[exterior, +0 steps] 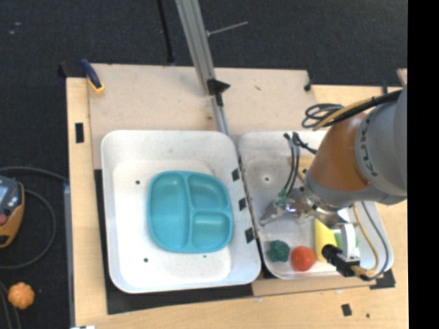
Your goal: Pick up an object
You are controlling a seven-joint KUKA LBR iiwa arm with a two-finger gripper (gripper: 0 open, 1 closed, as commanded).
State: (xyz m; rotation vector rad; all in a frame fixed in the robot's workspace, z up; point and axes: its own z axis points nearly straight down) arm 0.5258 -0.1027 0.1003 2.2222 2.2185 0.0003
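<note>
Task things sit in right white bin (264, 149), near its front edge: dark green lump (278, 251), round red-orange ball (303, 258) just beside it, yellow block (323, 234) w/ long axis running front-to-back. Gripper (282, 210) hangs above bin centre; can't tell finger state. Left white bin (116, 184) carries teal divided plastic plate (190, 211) at centre.

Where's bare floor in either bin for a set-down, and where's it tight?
Left bin: bare white all round the teal divided plate, widest along its far and left walls. Right bin: a bare patch at the far left corner. Its near end is crowded: green object, red ball, yellow object, with the gripper above.
</note>
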